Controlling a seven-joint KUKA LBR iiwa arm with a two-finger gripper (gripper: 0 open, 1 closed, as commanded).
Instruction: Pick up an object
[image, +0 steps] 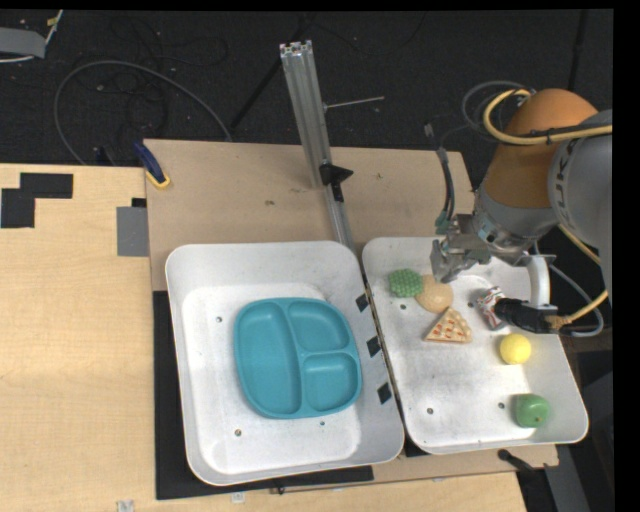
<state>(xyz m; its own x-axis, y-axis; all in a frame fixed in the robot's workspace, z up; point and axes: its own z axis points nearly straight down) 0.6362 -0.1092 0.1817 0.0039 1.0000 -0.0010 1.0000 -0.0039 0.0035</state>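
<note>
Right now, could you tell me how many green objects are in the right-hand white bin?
2: a bumpy green piece at the bin's far left, and a round green fruit near its front right corner. The arm may hide more.

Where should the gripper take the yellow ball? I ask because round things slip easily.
Take the yellow ball across its widest middle, coming straight down from above. It lies apart from the pizza slice toy and green apple, so fingers probably have room on either side.
</note>
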